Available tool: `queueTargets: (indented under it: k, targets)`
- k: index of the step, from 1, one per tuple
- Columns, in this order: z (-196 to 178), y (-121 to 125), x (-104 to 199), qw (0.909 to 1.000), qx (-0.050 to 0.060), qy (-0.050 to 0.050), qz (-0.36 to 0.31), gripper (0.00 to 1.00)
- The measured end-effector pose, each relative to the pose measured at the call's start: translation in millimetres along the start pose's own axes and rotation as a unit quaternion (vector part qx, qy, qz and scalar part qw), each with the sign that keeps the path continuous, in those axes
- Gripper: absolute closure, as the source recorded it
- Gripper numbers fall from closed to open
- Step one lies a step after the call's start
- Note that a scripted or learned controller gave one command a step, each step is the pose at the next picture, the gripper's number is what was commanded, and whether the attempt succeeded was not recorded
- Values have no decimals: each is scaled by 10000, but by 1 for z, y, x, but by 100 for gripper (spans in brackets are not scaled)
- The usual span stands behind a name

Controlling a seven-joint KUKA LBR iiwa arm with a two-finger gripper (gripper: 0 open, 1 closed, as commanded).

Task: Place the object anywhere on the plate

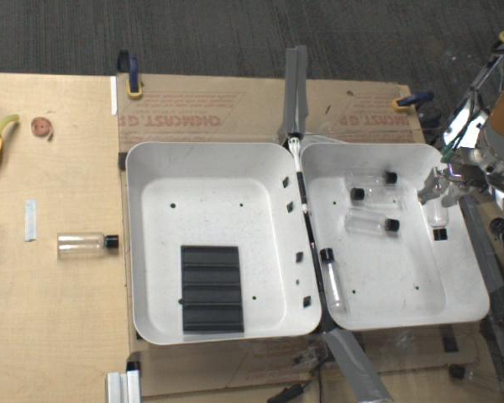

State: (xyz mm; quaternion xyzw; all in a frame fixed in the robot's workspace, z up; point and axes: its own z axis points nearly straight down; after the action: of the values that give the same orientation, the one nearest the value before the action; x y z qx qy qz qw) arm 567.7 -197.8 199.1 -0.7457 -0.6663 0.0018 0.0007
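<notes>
Hanging over the right bin's (462, 305) right wall, the gripper (441, 190) has a clear vial (438, 217) directly below it, black cap toward the near side, long axis near-far; whether it is grasped I cannot tell, and the dark ridged plate (210, 290) lies well left in the other bin (139, 225)

Dark grey carpet floor (235, 15); light wood bench (50, 309).

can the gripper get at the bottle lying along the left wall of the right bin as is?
Probably yes, awkwardly. The gripper hangs over the right bin's far right side, and nothing lies on the bottle. But the bottle sits tight against the bin wall, leaving little finger room on that side.
</notes>
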Motion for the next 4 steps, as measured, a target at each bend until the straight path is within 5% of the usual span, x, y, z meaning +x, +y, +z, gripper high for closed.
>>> queueTargets:
  k: [1,2,3,4]
  targets:
    - [0,0,0,10000,-1,1,3,0]
    - [-75,64,-6,9992,-16,-3,-410,0]
    - [-166,93,-6,9992,-13,-2,-389,0]
    - [-242,75,-13,10000,-8,-1,-75,0]
